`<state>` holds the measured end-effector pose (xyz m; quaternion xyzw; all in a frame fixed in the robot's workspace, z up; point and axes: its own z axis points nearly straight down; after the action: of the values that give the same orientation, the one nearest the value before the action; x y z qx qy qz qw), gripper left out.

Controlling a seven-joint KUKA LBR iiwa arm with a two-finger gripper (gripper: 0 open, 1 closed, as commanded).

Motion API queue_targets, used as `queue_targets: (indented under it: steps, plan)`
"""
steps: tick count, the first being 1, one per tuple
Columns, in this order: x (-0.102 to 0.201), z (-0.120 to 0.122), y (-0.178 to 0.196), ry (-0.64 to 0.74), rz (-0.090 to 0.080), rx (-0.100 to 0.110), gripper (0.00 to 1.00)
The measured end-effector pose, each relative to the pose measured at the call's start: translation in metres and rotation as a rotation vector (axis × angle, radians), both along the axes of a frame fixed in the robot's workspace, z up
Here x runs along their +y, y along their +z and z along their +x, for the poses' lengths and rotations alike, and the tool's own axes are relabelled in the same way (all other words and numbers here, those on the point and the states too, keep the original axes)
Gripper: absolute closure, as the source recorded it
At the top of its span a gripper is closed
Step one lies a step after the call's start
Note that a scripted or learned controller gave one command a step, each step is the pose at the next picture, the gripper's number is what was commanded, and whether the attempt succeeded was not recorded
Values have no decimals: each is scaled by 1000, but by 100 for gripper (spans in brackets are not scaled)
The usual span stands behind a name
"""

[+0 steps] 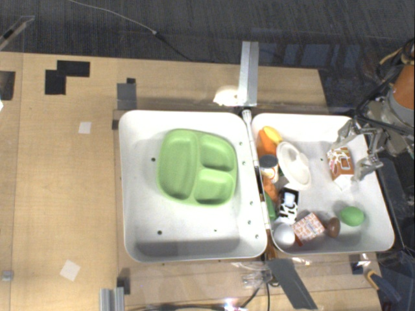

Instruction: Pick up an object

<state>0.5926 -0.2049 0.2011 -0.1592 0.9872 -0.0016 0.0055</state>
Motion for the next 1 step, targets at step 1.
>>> queue_targets:
  steps: [1]
  plan:
    - [12,-37,-101,-243,2,-2,0]
